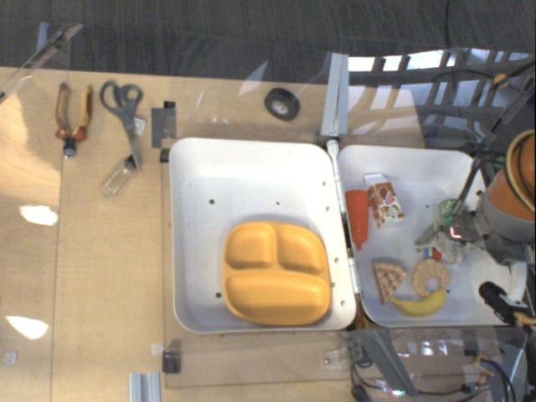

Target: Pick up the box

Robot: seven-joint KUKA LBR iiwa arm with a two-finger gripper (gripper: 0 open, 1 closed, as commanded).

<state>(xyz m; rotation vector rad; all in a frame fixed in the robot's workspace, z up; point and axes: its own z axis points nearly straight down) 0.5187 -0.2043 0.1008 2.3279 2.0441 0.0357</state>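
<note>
Box (383, 201) in right bin (469, 162) beside carrot (358, 217); printing unreadable. Gripper (442, 234) over bin, grip state unclear.

Yellow tray (275, 272), banana (419, 306), scissors (126, 111)

The counter (92, 249) was pale wood with a smooth, lightly glossy finish that caught window light. Both bins, the left bin (201, 224) and the right bin (419, 167), looked like smooth white plastic, matt with a faint sheen. The yellow tray (275, 272) far from the gripper (444, 229) was soft-sheened moulded plastic. The box (384, 202), a little way off from the gripper, looked like printed cardboard. The banana (421, 305) and the orange carrot (358, 216) looked like smooth plastic. The scissors (127, 120) had bare metal blades with grey handles; the pliers (71, 115) had red grips. The floor (209, 15) beyond was rough dark carpet.
</note>
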